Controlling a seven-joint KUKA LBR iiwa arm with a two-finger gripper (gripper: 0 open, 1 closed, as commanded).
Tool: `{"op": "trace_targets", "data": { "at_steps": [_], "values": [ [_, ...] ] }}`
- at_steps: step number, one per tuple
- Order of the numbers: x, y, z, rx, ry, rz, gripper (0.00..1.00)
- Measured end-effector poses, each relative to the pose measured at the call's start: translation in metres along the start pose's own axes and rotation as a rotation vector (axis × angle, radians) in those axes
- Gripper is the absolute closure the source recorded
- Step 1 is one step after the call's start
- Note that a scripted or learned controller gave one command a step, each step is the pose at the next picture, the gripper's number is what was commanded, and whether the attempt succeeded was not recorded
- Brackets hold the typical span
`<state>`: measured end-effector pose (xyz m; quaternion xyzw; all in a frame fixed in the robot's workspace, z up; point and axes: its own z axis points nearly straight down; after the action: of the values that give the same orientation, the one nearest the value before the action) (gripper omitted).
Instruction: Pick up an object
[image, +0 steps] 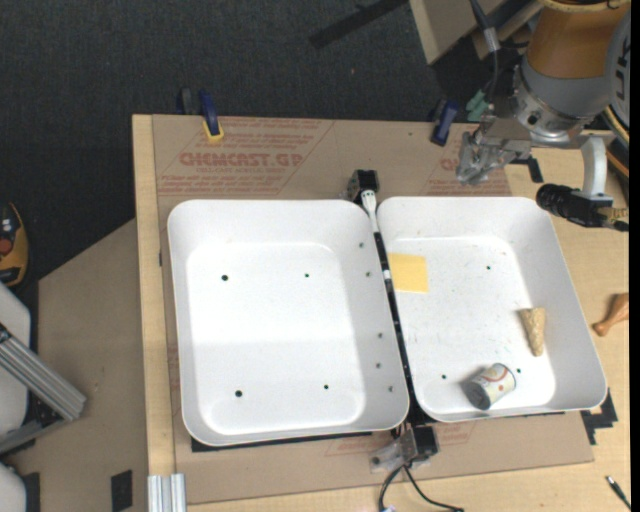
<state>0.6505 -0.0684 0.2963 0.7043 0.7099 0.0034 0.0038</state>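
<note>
From my seat I see the surface (300, 140), a brown board with red print, carrying two shallow white bins side by side. The left bin (190, 300) and the right bin (560, 260) meet along a dark seam down the middle.

The arm (570, 50) comes in at the upper right, its orange band above the grey wrist. The tool (480, 165) hangs over the board just beyond the right bin's far rim, outside the bin. It is small and blurred from here, so I cannot tell how it is set, and I see nothing in its grasp.

All three objects lie in the right bin, well apart from the tool. A yellow square (409, 272) lies flat near the bin's left wall, the nearest of the three to the tool, below it and to its left. A grey and white cylinder (490, 386) lies on its side near the front rim, farthest from the tool. A small tan piece (534, 330) lies near the right wall, a little above the cylinder.
</note>
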Motion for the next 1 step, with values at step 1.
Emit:
{"op": "trace_targets", "data": {
  "at_steps": [1],
  "values": [
    [0.0558, 0.0119, -0.0117, 0.005, 0.001, 0.002, 1.00]
  ]
}}
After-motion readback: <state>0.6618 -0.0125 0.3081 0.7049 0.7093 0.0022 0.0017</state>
